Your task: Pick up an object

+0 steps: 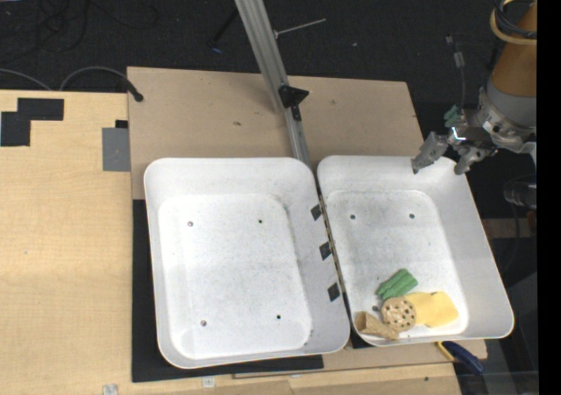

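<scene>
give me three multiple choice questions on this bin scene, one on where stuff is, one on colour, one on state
1. Where do the small objects lie?
A. middle of the left bin
B. near corner of the right bin
C. on the wooden board behind the bins

2. What colour is the object farthest from the camera in the cluster?
A. green
B. red
C. blue

3. How does the gripper stand to the objects?
A. pressed down on them
B. lifting the yellow one
C. over the right bin's far rim, apart from them

Answers:
1 B: the green object, the yellow object, the round tan waffle-like object and the tan piece sit together in the near corner of the right bin; the left bin is beside it.
2 A: it is plainly green.
3 C: the gripper is at the far rim, well away from the cluster.
</scene>
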Controlling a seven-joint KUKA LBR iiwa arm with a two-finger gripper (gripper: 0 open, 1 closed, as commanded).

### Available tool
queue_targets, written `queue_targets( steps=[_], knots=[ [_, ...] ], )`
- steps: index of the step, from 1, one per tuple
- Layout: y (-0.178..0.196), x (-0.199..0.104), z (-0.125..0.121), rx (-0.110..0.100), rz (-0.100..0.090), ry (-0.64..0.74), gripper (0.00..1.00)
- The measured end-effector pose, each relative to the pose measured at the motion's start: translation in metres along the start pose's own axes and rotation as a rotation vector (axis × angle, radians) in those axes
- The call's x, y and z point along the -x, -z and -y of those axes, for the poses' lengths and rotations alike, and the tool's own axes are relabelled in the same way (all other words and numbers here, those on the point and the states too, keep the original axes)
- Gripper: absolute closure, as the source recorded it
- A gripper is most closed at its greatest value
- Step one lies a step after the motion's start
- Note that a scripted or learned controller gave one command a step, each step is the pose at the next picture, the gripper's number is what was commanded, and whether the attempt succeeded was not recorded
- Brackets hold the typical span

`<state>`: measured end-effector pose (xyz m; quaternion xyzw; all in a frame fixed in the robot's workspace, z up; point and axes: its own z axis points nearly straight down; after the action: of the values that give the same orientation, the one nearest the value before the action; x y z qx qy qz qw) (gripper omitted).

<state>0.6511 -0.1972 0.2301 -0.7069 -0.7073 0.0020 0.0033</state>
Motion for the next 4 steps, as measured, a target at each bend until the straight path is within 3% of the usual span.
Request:
queue_targets(
  steps=[1, 3, 4],
  knots=[
    [0.003, 0.0, -0.001, 0.004, 0.002, 0.004, 0.0],
    [-0.125, 0.0, -0.004, -0.001, 0.0, 0.004, 0.0],
    [-0.14, -0.001, -0.004, 0.003, 0.001, 0.007, 0.0]
  ],
)
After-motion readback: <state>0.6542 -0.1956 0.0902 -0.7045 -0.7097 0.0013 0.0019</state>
